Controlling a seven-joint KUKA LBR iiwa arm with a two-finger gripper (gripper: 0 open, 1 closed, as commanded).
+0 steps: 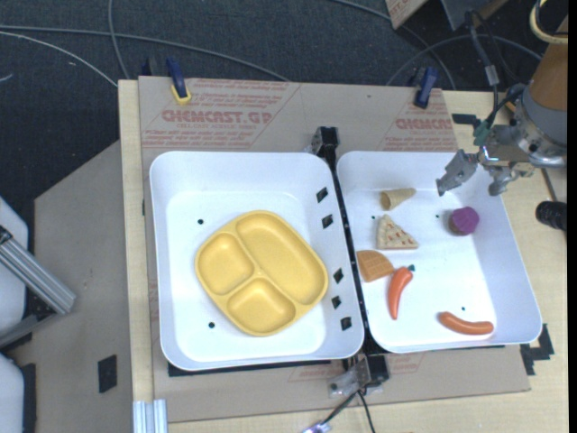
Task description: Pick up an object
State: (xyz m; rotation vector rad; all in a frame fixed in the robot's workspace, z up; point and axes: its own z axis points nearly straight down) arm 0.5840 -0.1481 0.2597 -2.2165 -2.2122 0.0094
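Observation:
The right bin (505,269) holds several toy foods: a purple grape bunch (464,220), a tan cone (396,197), a triangular sandwich wedge (395,234), an orange slice (373,264), a red chili pepper (399,291) and an orange sausage (466,324). My gripper (475,178) hangs over the bin's far right corner, just above and beyond the grape bunch. Its two fingers are spread apart with nothing between them.
The left bin (171,269) holds a yellow three-compartment plate (260,271). A black divider with clips (338,242) runs between the bins. Blue clamps (178,83) hold the cardboard base at the back. Cables trail over the dark floor behind.

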